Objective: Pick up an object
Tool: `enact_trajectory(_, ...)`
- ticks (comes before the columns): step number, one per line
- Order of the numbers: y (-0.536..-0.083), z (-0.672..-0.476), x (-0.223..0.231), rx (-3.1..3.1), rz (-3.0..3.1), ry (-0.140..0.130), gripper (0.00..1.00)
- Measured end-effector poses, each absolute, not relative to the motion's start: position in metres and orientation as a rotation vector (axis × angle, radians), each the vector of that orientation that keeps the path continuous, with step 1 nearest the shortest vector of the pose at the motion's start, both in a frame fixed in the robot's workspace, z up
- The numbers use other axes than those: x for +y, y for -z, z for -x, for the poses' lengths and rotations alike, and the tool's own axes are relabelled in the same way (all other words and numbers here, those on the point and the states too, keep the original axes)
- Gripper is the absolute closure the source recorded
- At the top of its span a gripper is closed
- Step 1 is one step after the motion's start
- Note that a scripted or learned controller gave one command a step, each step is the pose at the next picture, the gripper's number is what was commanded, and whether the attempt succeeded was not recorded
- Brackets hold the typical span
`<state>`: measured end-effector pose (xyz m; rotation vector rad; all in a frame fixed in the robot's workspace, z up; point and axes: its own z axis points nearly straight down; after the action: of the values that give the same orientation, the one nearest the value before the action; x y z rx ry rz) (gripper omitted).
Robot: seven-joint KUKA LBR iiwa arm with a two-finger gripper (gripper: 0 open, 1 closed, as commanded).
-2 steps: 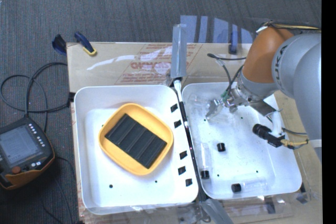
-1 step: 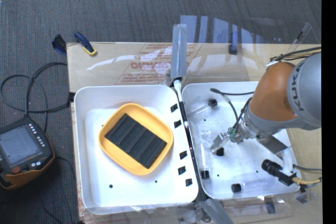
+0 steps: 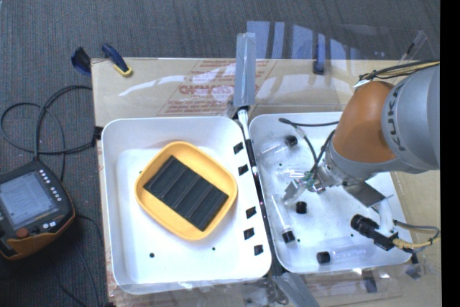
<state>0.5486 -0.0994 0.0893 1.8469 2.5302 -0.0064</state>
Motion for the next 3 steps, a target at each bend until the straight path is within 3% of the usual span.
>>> enact_trajectory(1,-0.089,-0.590,-0.202,2.514,-1.880,-0.001,0.00)
enact_trajectory(2,-0.088,-0.645,-0.147,2.566,-1.812,-0.002,0.00)
enact_trajectory(3,-0.087,-0.644,-0.100,2.546,-1.844,0.000,0.00)
